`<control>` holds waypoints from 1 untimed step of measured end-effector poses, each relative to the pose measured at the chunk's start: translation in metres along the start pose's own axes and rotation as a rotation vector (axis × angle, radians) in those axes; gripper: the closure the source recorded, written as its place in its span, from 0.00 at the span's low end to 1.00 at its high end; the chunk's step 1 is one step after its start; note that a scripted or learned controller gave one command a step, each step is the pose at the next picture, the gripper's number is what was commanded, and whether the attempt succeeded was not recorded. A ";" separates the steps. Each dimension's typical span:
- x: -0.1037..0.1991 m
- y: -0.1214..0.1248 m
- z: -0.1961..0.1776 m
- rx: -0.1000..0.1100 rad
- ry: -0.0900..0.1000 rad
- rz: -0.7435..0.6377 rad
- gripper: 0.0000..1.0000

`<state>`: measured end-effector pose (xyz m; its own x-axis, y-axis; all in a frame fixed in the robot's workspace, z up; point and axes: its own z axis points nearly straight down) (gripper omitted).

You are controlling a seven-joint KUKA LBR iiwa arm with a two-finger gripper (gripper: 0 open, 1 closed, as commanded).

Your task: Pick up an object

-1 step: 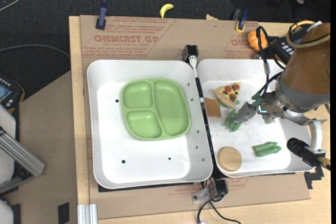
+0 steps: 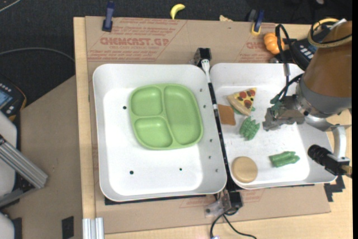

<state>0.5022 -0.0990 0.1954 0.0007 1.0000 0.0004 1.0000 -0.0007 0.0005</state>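
From the camera above the bench, the right-hand shallow white plastic bin [image 2: 313, 78] serves as the landmark. Inside it, near its left wall, lie a wedge-shaped toy pizza slice with red and yellow topping [image 2: 244, 100] and a flat brown square piece like toast [image 2: 226, 115]. Toward the middle of that bin sits a small green leafy toy vegetable [image 2: 249, 129]; nearer its front wall rest a round tan disc like a bun [image 2: 244, 169] and an elongated green toy pod [image 2: 284, 159]. Left of that bin, a light green divided plastic plate [image 2: 166, 116] lies in the neighbouring white bin [image 2: 112, 137].

The dark two-finger gripper [image 2: 278, 116] hangs low over the middle of the right bin, just right of the leafy vegetable and apart from it. How wide it stands cannot be told, and nothing can be seen in its hold.

The leafy vegetable looks the nearest candidate. A good pick would centre the tool squarely above it, descend to the bin floor, and close across its narrow width, keeping clear of the toast piece nearby.
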 end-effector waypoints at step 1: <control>0.064 -0.005 0.011 0.005 0.003 -0.007 1.00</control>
<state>0.4977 -0.0350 0.1840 -0.0060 1.0000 0.0034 1.0000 0.0060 -0.0046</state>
